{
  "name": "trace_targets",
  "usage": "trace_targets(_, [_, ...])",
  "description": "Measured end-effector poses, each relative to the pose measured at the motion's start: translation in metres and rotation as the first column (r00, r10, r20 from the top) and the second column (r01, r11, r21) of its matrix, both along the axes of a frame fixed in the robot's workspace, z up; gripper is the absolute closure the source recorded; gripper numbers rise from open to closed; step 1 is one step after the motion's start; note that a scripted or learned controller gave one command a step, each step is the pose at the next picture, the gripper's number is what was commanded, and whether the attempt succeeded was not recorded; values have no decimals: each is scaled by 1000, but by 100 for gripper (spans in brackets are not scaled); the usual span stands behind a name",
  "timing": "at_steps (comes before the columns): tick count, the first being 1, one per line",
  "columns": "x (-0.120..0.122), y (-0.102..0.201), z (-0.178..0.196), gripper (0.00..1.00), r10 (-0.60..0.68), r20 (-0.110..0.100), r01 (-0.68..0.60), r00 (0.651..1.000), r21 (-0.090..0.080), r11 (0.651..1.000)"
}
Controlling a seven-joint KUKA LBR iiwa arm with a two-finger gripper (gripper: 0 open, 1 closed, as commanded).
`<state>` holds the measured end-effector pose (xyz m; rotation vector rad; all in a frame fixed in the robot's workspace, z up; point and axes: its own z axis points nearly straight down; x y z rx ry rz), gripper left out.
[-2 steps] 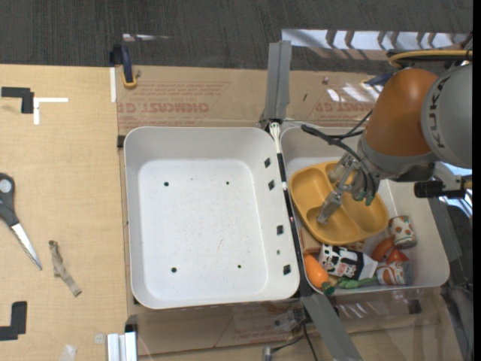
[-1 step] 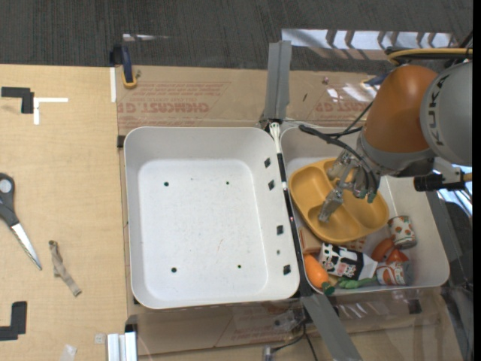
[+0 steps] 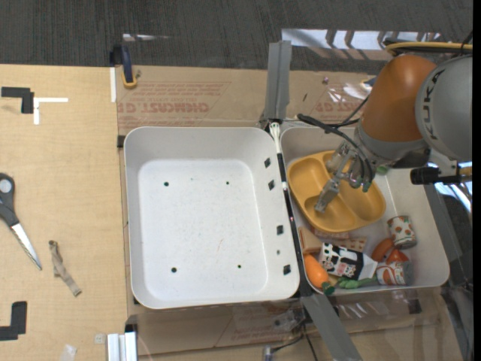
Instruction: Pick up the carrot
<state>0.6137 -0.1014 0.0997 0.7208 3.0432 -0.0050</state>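
At the near edge of the right white bin [image 3: 440,273], in its near-left corner, the orange plastic toy carrot with green top [image 3: 316,271] is seen lying on its side, partly covered by a black-and-white printed carton [image 3: 342,261], just beside the bin wall. It is judged to be light, rigid and rather smooth, so a slip is likely; a hold across the thick orange body, clear of the carton and wall, would seem safest. To the right, small red-and-white printed cans [image 3: 394,265] are crowded together; their labels cannot be read. Farther in, a shallow yellow plastic bowl [image 3: 353,213] is tilted against the left wall, and the grey two-finger gripper [image 3: 334,186] is lowered over it, well apart from the carrot; whether it is wide or narrow cannot be told. On the orange band of the arm part of "KUKA" is legible, and mirrored red lettering is printed along the far cardboard edge [image 3: 176,105] of the bench
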Motion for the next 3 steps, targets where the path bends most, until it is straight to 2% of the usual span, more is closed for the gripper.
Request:
trace_targets(1, [-9,3,-1,0,-107,2,107,994,2,994])
trace_targets(2, [-7,-11,16,100,-118,14,119,993,-14,993])
trace_targets(3, [10,-1,6,100,-516,-52,516,855,-16,857])
